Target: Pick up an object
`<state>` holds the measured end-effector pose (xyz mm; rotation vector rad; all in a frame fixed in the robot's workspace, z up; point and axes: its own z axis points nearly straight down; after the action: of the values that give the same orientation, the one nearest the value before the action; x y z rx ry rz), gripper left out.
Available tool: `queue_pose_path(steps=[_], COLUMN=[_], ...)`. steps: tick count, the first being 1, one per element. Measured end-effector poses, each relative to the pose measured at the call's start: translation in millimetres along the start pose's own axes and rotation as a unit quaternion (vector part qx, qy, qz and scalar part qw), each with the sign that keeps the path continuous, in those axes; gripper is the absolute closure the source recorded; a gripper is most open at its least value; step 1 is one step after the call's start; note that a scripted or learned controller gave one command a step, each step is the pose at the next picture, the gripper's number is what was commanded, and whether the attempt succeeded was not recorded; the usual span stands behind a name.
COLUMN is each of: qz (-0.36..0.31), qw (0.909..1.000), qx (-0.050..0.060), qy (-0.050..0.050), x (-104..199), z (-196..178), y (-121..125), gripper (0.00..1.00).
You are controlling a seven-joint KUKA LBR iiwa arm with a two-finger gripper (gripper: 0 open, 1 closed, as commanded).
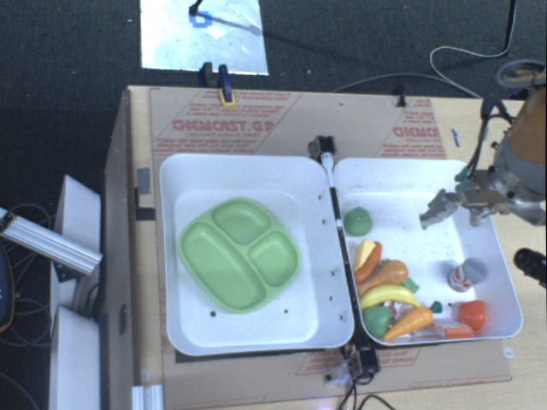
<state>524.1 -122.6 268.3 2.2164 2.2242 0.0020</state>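
Grey two-finger gripper [438, 209] spread open, grasping nothing, above the right shallow white bin [402, 178], right of the green plastic ball [357, 221].

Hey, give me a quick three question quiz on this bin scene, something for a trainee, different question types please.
1. True or false: the green divided plate lies in the left bin.
2. Which lies nearest the pincer? A) green ball B) banana C) small can
3. Fill in: the carrot lies in the ____ bin.

Key: 1 true; 2 C; 3 right.
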Motion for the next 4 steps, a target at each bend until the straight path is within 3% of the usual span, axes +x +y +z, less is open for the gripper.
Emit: queue_pose_path(steps=[1, 2, 3, 4], qz=[0.001, 0.0, 0.002, 0.0], qw=[1.0, 1.0, 1.0, 1.0], qx=[0.002, 0.001, -0.001, 0.0], qy=[0.0, 0.0, -0.001, 0.0], x=[-15, 12, -76, -17], z=[139, 184, 102, 184], y=[-14, 45, 2, 17], gripper=[0.0, 0.0, 0.0, 0.0])
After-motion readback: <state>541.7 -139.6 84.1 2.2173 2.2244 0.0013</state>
